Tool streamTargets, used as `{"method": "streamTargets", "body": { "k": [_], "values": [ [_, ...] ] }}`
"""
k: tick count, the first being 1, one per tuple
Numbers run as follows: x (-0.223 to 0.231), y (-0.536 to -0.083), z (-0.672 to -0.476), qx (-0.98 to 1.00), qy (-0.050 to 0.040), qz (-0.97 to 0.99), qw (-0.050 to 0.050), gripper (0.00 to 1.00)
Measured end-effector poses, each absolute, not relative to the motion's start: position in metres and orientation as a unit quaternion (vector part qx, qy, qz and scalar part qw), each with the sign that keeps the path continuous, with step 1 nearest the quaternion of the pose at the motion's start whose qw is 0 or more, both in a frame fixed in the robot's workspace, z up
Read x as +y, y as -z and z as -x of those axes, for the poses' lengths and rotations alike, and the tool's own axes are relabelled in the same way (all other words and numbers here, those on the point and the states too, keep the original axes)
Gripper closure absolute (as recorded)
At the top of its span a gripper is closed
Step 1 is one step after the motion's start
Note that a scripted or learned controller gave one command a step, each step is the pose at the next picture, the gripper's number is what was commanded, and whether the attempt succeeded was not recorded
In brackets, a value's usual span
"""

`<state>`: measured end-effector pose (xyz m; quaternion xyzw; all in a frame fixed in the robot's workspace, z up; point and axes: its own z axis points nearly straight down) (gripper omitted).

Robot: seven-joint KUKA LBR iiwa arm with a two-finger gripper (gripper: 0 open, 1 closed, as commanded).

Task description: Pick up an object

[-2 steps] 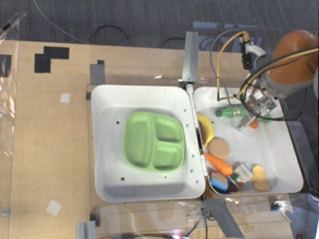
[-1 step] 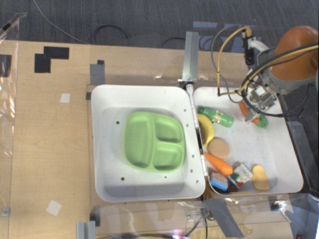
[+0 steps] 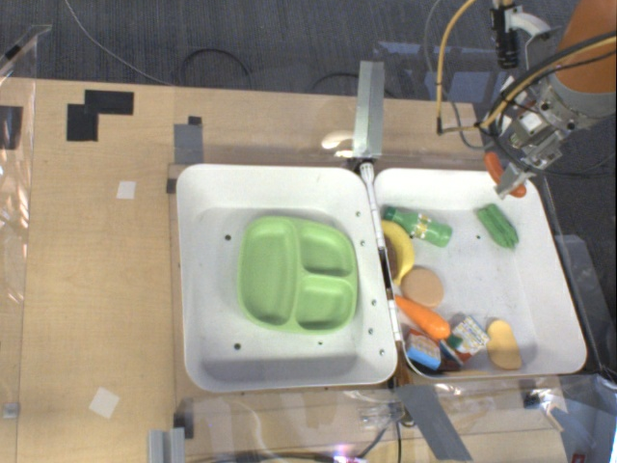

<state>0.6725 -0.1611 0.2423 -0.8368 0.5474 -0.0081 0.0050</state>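
A: Status on the pick, left to right?

B: Left bin (image 3: 198, 258): holds only a green divided plate (image 3: 295, 274), lying flat near the middle. Untouched as far as visible.

A: Right bin?

B: Right bin (image 3: 564, 302): all the candidates. Yellow banana (image 3: 399, 249) against the divider wall, green bottle (image 3: 420, 226) lying on its side just beside it. Below those, a round brown piece (image 3: 421, 285), then an orange carrot (image 3: 424, 318). Clutter in the near corner: something blue and red (image 3: 424, 353), a small patterned box (image 3: 469, 334), a tan lump (image 3: 503, 344). Green oblong item (image 3: 497, 225) alone near the far right, well apart from the pile.

A: Gripper?

B: Gripper (image 3: 513, 179) over the far right corner of the right bin, just above and right of the green oblong item. Not touching it, by the look.

A: Jaws?

B: Cannot tell, too small and cluttered by cabling. Orange bit (image 3: 520, 189) at the tip; unclear whether tool part or object.

A: Progress?

B: Judged early. Nothing clearly held, nothing clearly lifted. Left to do: descend onto a target, likely the green oblong item as the nearest, close, lift clear.

A: Risk?

B: Near the bin wall, so tight approach. Possible clip on the rim.
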Motion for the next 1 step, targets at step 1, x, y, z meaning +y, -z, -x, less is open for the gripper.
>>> {"method": "streamTargets", "body": {
  "k": [1],
  "values": [
    [-0.0683,-0.2386,-0.6705,0.585,0.0012,0.811,0.005,1.0]
  ]
}}
